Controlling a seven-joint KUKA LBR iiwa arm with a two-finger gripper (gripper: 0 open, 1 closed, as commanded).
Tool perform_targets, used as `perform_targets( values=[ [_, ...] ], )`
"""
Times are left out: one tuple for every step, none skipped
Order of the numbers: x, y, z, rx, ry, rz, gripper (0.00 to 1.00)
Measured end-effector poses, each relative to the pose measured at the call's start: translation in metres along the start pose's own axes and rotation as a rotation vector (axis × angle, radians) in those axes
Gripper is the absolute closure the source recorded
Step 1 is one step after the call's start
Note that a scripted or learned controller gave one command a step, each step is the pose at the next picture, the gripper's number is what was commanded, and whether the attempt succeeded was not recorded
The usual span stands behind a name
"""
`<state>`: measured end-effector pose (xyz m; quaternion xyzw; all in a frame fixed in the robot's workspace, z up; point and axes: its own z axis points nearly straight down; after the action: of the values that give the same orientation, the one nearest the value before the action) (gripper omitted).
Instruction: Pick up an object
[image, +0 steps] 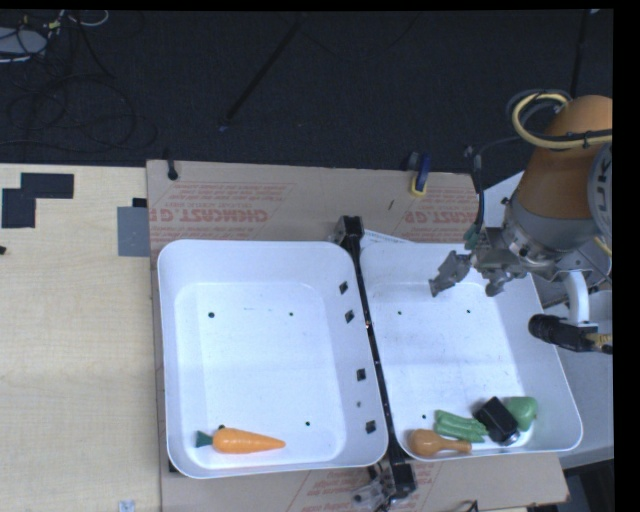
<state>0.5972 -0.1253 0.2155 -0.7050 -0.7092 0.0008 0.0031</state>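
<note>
My gripper (472, 278) hangs over the far right part of the right bin (440, 340), its two fingers spread apart, so it is open with nothing between them. Well below it, in that bin's near right corner, lie a black block (497, 420), a green pod-shaped vegetable (460, 425), a rounder green piece (522, 408) and a tan gourd-like piece (438, 443), all bunched together. An orange carrot (246, 440) with a green top lies alone in the near left corner of the left bin (250, 330).
A black divider rail (362, 340) runs between the two bins. Both bins rest on a cardboard sheet (260, 200). A blue-and-yellow clamp (420, 172) stands at the cardboard's far edge.
</note>
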Motion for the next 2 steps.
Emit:
perform_targets(
  values=[
    [0.0151,0.0476,-0.2336,-0.023,-0.007,0.002,0.0],
    [0.0159,0.0461,-0.2321,-0.002,-0.005,-0.001,1.0]
  ],
)
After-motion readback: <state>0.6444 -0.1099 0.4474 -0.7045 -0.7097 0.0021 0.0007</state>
